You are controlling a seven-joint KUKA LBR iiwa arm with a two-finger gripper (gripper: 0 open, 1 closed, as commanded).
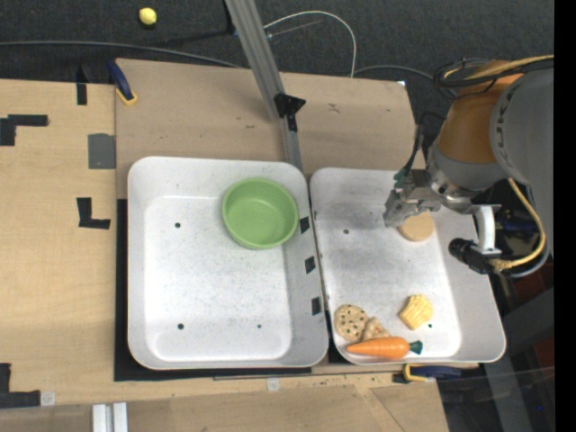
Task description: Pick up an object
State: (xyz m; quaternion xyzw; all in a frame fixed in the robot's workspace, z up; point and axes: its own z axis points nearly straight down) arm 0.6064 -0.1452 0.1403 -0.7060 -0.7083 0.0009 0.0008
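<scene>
My gripper (407,209) hangs low over the far right part of the right bin (378,196). A tan round object (418,230), like a small bun, lies directly under and just in front of it. Near the bin's front edge lie a round cookie (349,320), a yellow chunk (415,312), a small tan piece (376,331) and an orange carrot (382,348). A green bowl (260,212) sits at the back right of the left bin (171,268).
A grey slanted pole (256,48) crosses above the bins from the top. The arm's grey and orange body (490,133) stands at the right with cables around it. A small yellow ball (148,15) lies on the dark floor far back.
</scene>
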